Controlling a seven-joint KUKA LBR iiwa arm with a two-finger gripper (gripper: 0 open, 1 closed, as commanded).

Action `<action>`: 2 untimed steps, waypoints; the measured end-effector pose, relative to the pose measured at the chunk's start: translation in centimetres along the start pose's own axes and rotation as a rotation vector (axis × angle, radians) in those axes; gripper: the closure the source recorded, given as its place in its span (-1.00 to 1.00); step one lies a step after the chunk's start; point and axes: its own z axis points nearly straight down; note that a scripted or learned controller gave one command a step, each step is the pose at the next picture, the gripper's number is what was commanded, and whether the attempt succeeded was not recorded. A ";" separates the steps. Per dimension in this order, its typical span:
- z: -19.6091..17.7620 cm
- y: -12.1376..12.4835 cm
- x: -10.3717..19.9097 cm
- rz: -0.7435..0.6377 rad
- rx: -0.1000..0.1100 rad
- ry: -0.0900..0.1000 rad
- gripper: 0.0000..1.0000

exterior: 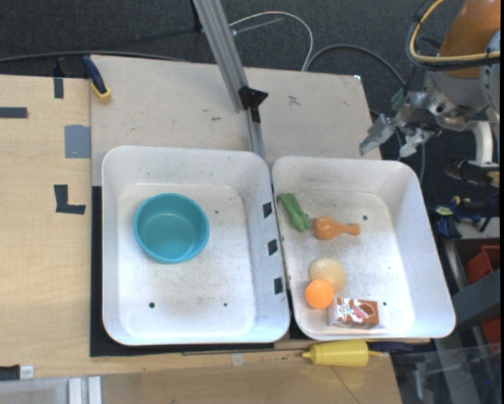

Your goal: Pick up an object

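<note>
The right bin (403, 183) holds a green pod-shaped toy (293, 211), an orange-brown drumstick-shaped piece (335, 228), a beige ball (326, 271), an orange ball (319, 295) and a red and white packet (354, 312). A teal bowl (172, 227) sits in the left bin (117, 175). My gripper (389, 138) hangs above the bench just past the right bin's far right corner, its two fingers spread apart with nothing between them. It is well away from every object.
A yellow bottle (339, 353) lies on the bench in front of the right bin. A slanted metal post (226, 45) rises behind the bins' shared wall. A yellow and blue clamp (96, 78) sits at the board's far left corner.
</note>
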 end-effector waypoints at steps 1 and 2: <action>0.0 0.0 0.0 0.000 0.000 0.000 -1.00; 4.4 -0.2 0.5 0.000 0.003 0.001 -1.00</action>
